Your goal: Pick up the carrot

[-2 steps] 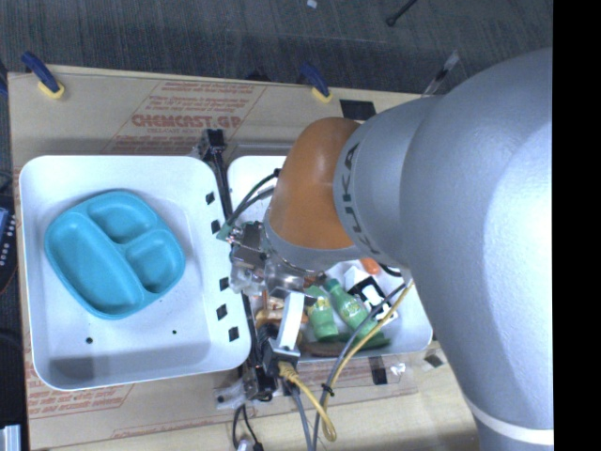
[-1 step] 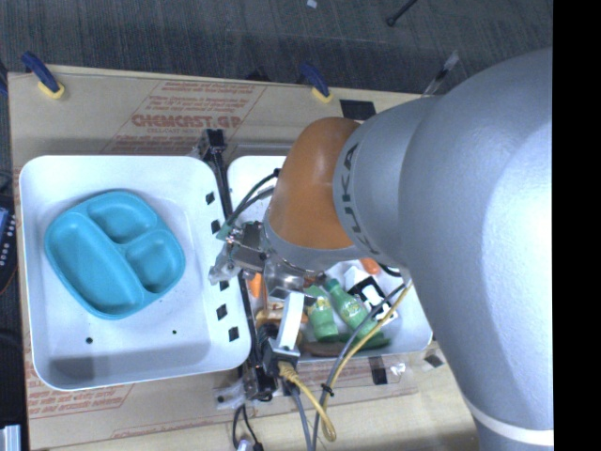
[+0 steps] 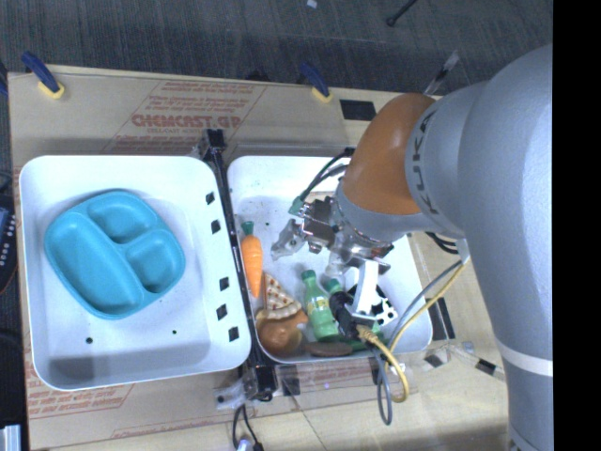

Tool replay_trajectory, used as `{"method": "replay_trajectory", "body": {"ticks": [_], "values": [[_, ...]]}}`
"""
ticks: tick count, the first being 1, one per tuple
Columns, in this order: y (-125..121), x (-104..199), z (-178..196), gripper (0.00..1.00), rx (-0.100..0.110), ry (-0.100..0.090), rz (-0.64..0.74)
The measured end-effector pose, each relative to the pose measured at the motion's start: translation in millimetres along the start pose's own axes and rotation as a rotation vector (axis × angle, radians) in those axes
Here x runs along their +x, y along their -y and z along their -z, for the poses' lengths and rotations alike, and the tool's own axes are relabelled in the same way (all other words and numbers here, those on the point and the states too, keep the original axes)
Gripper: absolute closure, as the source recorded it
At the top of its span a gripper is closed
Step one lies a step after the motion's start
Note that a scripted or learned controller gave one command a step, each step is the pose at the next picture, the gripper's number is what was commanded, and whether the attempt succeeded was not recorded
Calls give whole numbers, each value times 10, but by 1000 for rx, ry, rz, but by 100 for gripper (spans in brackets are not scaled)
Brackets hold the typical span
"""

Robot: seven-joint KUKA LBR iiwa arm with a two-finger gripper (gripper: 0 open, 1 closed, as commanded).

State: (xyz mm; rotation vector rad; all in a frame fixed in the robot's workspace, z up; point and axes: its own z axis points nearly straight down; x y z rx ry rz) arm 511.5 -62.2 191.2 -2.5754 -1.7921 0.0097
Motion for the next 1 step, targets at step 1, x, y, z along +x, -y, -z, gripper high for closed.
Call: {"method": "replay_trajectory", "body": {"ticks": [1], "values": [[-655,-57,-425,0,3,0,-144]]}}
